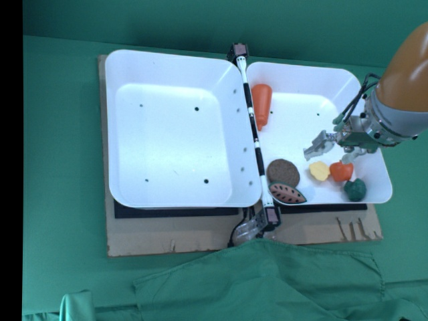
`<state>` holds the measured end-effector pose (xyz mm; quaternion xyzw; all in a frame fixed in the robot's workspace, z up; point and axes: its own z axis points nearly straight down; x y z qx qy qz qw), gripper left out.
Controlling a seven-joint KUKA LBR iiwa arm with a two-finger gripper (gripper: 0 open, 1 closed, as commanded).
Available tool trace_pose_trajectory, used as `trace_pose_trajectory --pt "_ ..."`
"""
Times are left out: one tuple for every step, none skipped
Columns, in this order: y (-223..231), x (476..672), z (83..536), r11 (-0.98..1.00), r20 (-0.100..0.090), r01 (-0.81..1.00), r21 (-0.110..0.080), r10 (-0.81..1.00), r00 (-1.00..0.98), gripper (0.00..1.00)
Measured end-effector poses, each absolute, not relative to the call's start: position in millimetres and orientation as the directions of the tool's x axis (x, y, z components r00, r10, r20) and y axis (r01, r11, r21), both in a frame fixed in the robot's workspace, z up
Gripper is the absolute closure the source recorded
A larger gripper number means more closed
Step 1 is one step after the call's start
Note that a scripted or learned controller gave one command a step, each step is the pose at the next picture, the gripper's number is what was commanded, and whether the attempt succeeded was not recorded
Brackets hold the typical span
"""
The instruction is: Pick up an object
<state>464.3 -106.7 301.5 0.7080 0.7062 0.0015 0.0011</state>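
The large shallow white plastic bin on the left holds nothing to grasp, so the work belongs to the smaller white bin on the right. Along the black-and-white divider rail between the two bins, a long orange plastic carrot lies at about eleven o'clock in the right bin, well apart from the rest. Toward seven o'clock sit a round dark brown cookie-like disc and, touching it below, a red-and-black watermelon-slice toy. Further right, at about five o'clock, a small yellow rounded piece sits just beside a small red tomato-like toy, with a dark green lumpy ball near the bin's corner. The hand hovers just above the yellow and red pieces with its two fingers spread wide and nothing between them. A clean pick here probably means choosing one of the two: centre the fingers on either the yellow piece or the red toy, so that the neighbour is not pushed or wedged in. Descending straight down, letting the fingers reach the bin floor before closing, should help, since both pieces look small, rounded and apt to slip.
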Motion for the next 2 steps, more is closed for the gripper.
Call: trace_pose_trajectory --pt "-109 467.9 310 -0.007 -0.002 1.000 0.007 1.000 0.007 1.00" --pt "-96 468.0 370 -0.001 -0.002 1.000 0.010 1.000 0.001 1.00"
